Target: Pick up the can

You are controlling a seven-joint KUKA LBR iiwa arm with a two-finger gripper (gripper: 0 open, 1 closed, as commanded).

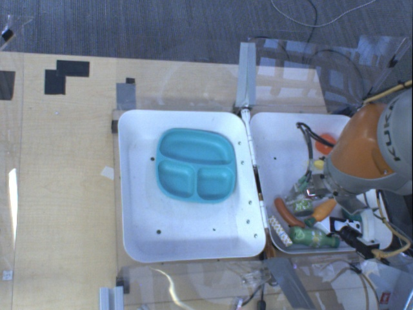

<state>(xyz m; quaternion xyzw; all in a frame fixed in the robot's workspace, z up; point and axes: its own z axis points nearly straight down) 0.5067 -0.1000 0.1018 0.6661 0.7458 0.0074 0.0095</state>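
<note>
The grey arm [393, 166] wears a broad orange band [361, 148], with black lettering and cables alongside.

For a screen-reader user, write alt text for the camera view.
A grey arm with an orange band reaches from the right into the right white bin, over a heap of small items including a green bottle and a red sausage-shaped piece. The left white bin holds a blue divided tray.

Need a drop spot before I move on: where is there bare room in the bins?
Left bin: bare floor all round the blue tray, widest along the near edge. Right bin: free at the far left corner. Crowded near the arm: hotdog, green bottle, other items.
</note>
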